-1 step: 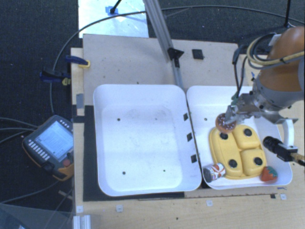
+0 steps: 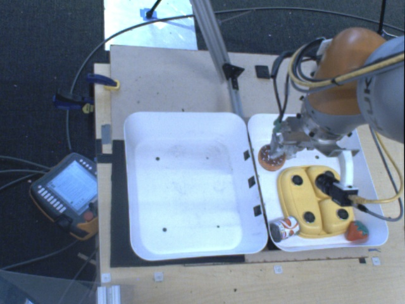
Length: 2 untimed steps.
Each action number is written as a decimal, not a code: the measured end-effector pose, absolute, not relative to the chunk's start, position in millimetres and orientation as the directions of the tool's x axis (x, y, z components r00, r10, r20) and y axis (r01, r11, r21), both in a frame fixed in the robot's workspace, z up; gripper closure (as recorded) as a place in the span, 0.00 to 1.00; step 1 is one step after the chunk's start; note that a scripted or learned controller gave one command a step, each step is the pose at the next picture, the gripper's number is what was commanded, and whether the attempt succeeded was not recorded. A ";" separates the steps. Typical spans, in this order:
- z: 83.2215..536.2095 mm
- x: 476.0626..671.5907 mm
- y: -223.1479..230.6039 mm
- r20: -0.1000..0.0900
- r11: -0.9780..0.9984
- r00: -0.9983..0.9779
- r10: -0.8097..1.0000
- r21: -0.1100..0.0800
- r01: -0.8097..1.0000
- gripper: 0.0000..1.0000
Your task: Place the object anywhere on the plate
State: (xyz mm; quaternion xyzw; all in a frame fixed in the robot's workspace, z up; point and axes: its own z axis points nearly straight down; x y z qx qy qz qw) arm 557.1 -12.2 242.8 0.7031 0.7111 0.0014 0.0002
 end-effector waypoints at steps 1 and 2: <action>231.1 577.7 37.0 0.002 0.010 -0.010 1.000 0.002 1.000 1.00; 219.0 591.1 89.8 0.001 0.009 -0.009 1.000 0.002 1.000 1.00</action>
